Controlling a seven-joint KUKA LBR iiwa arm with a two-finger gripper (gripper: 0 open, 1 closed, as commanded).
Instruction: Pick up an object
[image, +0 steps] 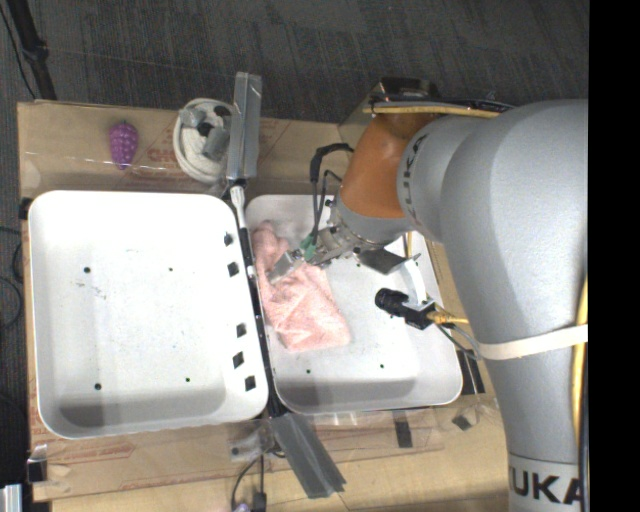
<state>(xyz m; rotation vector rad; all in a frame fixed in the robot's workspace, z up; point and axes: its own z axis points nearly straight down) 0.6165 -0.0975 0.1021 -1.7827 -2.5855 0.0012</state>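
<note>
The gripper (298, 256) is low in the right-hand bin (400, 392), at the top end of a crumpled pink cloth (308, 312) that sprawls just beneath it, seemingly lined up for a grab. The arm (480, 200) folds over from the right with its wrist bent down. Whether the gripper is spread or pressed together, I cannot tell.

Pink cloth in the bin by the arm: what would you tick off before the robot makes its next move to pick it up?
1. The pink cloth lies inside the bin by the arm: ok.
2. The pincer is at the cloth's upper end: ok.
3. The cloth is actually gripped: cannot tell.
4. The cloth is well away from the walls: not ok, it lies close along the side wall farthest from the arm.
5. The cloth lies flat: not ok, it is crumpled.
</note>
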